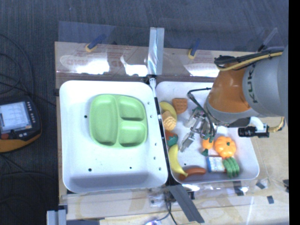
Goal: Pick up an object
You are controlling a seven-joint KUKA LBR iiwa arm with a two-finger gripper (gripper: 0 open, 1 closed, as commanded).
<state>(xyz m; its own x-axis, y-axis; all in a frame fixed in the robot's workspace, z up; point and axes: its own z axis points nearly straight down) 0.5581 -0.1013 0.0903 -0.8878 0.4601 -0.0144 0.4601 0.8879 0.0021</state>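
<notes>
While the grey arm with its orange band (pixel 228 95) reaches in from the right, we see its metal two-finger gripper (pixel 190 135) hanging low over the right white bin (pixel 251 170), fingers parted with nothing between them. Just left of it lie a yellow corn cob (pixel 169 122) and a yellow banana (pixel 174 159); just right sits an orange toy pumpkin (pixel 224 146). Below it rests a red sausage (pixel 195 171). Well to its left, the other white bin (pixel 75 170) carries a green divided plastic plate (pixel 118 120).
</notes>
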